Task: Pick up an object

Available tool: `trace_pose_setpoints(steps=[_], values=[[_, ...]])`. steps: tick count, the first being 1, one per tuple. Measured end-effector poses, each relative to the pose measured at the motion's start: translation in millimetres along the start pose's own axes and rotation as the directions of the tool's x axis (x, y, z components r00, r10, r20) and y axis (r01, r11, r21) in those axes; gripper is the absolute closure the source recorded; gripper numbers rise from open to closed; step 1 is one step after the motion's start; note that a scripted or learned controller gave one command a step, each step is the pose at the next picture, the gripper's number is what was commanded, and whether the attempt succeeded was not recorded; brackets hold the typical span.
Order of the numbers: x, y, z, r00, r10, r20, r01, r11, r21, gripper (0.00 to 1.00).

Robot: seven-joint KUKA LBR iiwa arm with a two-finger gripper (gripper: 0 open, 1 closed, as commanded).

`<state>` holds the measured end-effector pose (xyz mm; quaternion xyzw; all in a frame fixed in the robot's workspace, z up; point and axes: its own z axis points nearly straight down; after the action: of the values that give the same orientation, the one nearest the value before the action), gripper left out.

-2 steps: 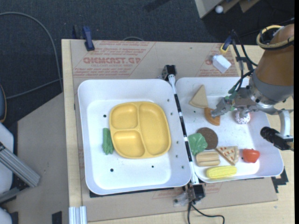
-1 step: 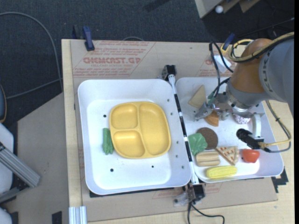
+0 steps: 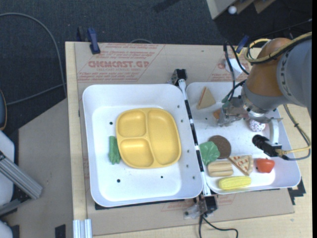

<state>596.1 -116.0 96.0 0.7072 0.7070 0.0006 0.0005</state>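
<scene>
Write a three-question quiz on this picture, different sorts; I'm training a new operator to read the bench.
1. True or false: the yellow divided plate lies in the left bin.
2. Which item lies beside that plate, on its left? A) green pea pod B) corn cob C) tomato
3. Fill in: the gripper is over the ____ bin.

Key: 1 true; 2 A; 3 right.

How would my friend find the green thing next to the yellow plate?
Look in the left white bin, where the yellow divided plate sits. Just off the plate's left edge lies a small green piece, long and leafy. It is alone there; the other green piece is in the right bin.
</scene>
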Motion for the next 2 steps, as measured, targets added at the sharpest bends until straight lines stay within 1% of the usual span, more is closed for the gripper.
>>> trace_pose_setpoints(steps=[1, 2], values=[[0.1, -0.1, 0.2, 1.000, 0.000, 0.000, 0.000, 1.000, 0.000, 0.00], [7.4, -62.1, 11.9, 1.000, 0.001, -0.001, -0.001, 1.000, 0.003, 0.00]])
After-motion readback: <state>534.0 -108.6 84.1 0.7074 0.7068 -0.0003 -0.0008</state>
